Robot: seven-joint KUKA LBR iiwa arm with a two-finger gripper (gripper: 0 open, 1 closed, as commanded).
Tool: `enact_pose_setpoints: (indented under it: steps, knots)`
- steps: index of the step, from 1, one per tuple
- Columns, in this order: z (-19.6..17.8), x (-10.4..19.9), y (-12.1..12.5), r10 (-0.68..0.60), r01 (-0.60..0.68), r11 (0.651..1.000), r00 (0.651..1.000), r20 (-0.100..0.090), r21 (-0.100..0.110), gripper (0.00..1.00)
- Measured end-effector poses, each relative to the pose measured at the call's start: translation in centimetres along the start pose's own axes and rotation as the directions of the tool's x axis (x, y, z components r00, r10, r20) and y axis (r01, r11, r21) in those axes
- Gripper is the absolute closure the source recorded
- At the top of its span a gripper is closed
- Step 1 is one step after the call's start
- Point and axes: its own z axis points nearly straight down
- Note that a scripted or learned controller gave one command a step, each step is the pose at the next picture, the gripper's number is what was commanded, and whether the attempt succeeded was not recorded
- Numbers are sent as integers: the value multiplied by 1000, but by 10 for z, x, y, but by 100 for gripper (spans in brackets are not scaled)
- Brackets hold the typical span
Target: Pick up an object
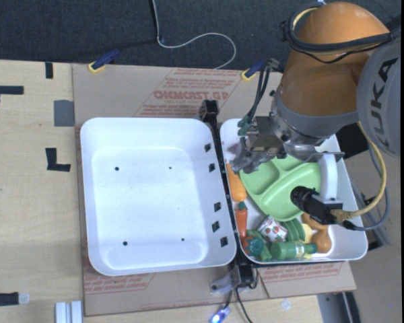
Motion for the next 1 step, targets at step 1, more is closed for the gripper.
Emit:
enact_pose_setpoints:
  steps: [1]
  knots:
    - [123,-24,-2,6,-6,1000,1000,2,15,100]
